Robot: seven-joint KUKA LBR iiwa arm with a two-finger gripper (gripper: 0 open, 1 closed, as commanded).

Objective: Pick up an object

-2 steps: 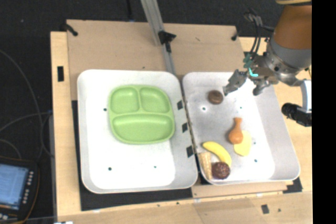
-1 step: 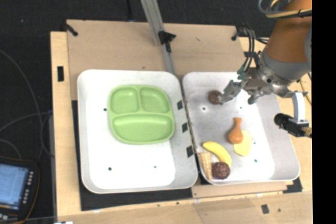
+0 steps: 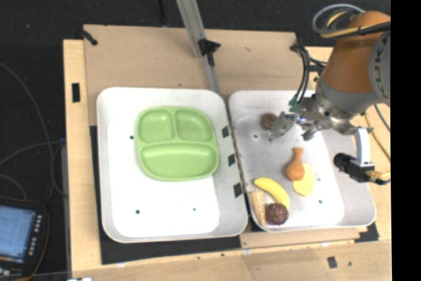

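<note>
Two white bins are sitting side by side on the bench. The right bin (image 3: 342, 207) is holding the small things. Near its front corner a yellow banana (image 3: 272, 190) is lying at a slant. Just below it a dark round ball (image 3: 277, 213) is sitting, touching the banana's lower end. Beside the ball, a tan stick-like thing (image 3: 257, 204) is resting by the bin's wall; it is too blurry to tell what it is. A bit to the right, an orange pear-shaped toy (image 3: 297, 166) is lying with its thin neck pointing up, and a pale yellow piece (image 3: 304, 185) is touching its bottom. Near the back of the bin, a small brown lump (image 3: 268, 120) is sitting alone.

The gripper (image 3: 293, 126) is hanging over the back of this bin with its two fingers spread apart and nothing between them. The brown lump is just beside its left finger. The orange toy is near, toward the front. The banana and ball are farther off.

In the left bin (image 3: 118, 207) a green plate (image 3: 177, 143) with three parts is lying.
</note>
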